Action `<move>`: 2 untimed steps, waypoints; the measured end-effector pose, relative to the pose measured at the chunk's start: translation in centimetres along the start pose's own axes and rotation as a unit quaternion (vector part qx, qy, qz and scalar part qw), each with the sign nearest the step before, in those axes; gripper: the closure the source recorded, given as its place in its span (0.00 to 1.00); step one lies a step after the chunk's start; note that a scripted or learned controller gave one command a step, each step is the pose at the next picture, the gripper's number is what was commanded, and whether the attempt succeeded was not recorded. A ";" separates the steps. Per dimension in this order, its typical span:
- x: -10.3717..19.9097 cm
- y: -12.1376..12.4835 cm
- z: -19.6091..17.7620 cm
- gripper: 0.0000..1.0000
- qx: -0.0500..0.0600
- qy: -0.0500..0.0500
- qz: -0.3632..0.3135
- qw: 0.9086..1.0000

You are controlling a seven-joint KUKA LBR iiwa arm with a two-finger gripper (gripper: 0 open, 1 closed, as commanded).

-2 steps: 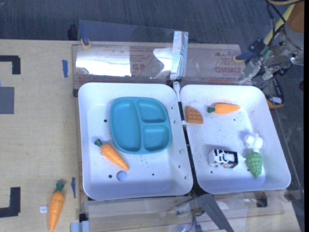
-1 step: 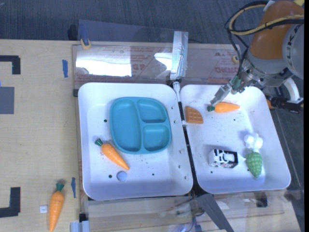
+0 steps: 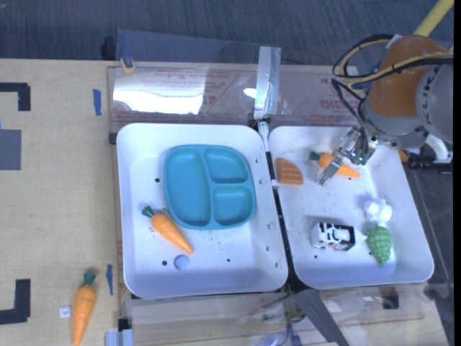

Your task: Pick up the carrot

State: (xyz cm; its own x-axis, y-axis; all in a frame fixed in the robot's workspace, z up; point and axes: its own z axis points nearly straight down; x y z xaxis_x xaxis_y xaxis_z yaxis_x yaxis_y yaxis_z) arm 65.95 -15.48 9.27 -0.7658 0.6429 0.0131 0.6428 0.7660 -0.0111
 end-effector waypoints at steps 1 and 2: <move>-0.3 0.4 -1.1 1.00 -0.006 -0.007 0.000 1.000; 8.1 4.6 -9.7 1.00 -0.009 -0.009 0.020 1.000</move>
